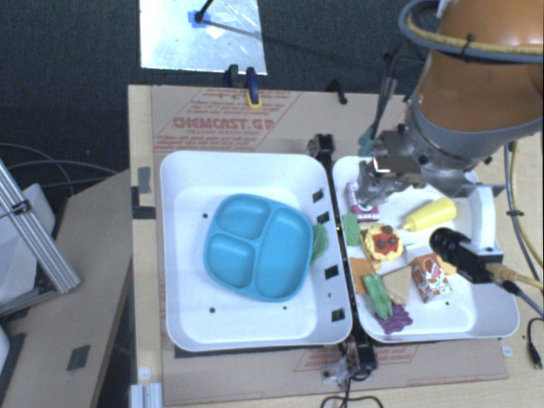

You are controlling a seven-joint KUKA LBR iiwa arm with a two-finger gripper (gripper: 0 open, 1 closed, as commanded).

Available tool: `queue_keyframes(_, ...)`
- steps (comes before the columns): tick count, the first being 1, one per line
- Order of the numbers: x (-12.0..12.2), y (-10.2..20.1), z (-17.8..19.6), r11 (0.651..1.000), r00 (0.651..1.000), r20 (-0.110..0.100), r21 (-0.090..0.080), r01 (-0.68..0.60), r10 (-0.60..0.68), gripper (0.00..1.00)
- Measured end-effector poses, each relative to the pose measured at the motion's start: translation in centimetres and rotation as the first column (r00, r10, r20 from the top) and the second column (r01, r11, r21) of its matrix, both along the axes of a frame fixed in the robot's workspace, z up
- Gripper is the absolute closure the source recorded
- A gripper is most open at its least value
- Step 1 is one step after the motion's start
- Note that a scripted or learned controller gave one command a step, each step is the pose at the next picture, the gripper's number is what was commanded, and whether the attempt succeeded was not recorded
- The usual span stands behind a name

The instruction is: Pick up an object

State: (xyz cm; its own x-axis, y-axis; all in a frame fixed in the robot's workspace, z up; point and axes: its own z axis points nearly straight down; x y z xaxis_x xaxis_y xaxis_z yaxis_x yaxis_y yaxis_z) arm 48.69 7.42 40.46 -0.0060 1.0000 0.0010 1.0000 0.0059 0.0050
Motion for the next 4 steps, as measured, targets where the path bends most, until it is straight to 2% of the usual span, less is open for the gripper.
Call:
queue_keyframes(1,0.0,6.0,3.8,1.000,1.000,0.000,0.002,-0.004,0.004,1.00)
queue_keyframes(2,0.0,5.6,4.7,1.000,1.000,0.000,0.000,-0.004,0.004,1.00)
queue_keyframes(3,0.0,-2.0,13.6,1.000,1.000,0.008,0.000,0.012,-0.012,1.00)
queue_keyframes(4,-0.1,-4.4,8.1,1.000,1.000,-0.007,-0.002,0.008,-0.008,1.00)
